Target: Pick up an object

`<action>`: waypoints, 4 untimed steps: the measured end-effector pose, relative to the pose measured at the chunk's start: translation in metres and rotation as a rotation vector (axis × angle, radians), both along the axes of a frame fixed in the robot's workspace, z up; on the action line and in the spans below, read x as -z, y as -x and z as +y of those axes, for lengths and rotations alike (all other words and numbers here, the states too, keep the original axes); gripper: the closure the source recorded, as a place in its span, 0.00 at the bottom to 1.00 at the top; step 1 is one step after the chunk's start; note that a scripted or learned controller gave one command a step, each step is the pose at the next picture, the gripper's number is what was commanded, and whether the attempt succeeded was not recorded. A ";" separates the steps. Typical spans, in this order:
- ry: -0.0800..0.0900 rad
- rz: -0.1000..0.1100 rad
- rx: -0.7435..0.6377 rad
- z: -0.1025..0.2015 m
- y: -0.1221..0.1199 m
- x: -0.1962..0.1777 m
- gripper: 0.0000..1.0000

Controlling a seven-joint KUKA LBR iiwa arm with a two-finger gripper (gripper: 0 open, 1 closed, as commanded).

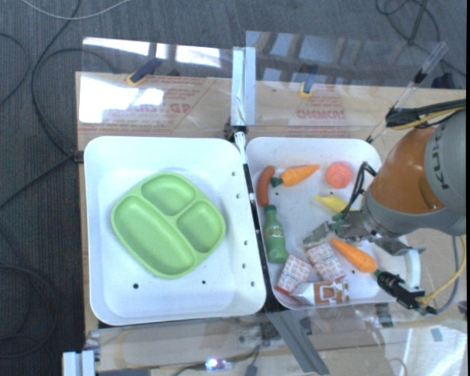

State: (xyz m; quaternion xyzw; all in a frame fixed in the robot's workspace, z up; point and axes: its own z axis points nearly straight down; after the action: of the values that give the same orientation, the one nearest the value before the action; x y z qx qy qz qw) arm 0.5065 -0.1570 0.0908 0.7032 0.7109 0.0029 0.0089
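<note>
I'm over the right bin (352,149) now, my arm (419,182) reaching in from three o'clock, and my end effector (338,229) sits low near the middle of the clutter. Whether it is spread or closed I cannot tell from up here (the metal tips blur into the bin floor), so I claim no grip on anything.

Candidates all around me. An orange carrot (354,255) lies just at my five o'clock, touching or nearly so. A small yellow piece (330,203) is at my twelve o'clock, the round pink-orange ball (339,174) further up. A second carrot (298,175) and a red-orange sausage shape (265,185) lie toward ten and eleven o'clock, the green bottle (275,235) at nine o'clock along the bin wall. Small printed packets (326,260) cluster at seven o'clock.

Over in the left bin (102,210), the green divided plate (168,224) sits alone.

Progress, as I judge it: approach done, descent looks about done, but nothing is lifted. Still left: closing on one item, likely the nearby carrot, and raising it clear.
</note>
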 end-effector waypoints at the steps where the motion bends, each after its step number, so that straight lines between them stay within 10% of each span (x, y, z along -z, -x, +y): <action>1: 0.000 -0.002 0.001 0.000 -0.001 -0.010 1.00; 2: 0.003 -0.010 0.029 0.008 0.015 -0.002 1.00; 3: -0.004 -0.001 0.022 0.013 0.017 0.000 0.00; 4: -0.003 0.002 0.057 -0.015 -0.065 0.001 0.00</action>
State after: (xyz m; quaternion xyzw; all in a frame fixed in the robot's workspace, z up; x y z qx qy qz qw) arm 0.5716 -0.1717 0.0901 0.7232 0.6906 0.0027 0.0072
